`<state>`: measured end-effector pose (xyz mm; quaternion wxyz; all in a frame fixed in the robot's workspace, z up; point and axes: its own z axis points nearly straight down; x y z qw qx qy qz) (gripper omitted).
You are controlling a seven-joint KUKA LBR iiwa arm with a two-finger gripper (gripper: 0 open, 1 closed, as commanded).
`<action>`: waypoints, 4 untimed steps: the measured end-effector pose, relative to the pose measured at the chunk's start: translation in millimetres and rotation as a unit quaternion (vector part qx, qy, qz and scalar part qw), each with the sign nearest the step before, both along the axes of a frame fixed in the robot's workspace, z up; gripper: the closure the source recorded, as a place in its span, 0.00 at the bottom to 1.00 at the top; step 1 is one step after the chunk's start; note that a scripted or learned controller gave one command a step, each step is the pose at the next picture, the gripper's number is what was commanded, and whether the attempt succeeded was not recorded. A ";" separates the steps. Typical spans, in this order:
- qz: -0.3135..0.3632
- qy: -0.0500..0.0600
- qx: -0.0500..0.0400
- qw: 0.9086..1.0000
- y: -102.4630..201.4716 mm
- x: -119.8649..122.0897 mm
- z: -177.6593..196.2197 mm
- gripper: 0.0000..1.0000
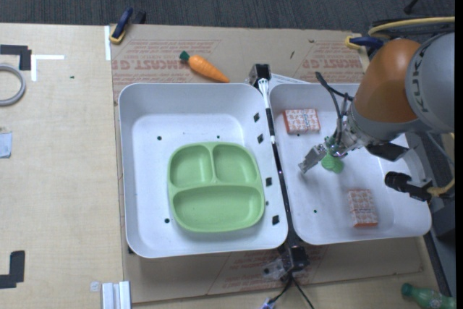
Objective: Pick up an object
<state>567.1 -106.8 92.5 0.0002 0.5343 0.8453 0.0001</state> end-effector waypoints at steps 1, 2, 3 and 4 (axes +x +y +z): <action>-0.001 -0.002 0.000 1.000 -0.7 1.2 10.3 1.00; -0.001 -0.002 0.000 1.000 -0.6 1.1 10.3 0.00; -0.072 0.001 0.000 0.997 2.4 78.5 0.1 0.00; -0.071 0.001 -0.002 0.997 1.7 78.3 10.1 1.00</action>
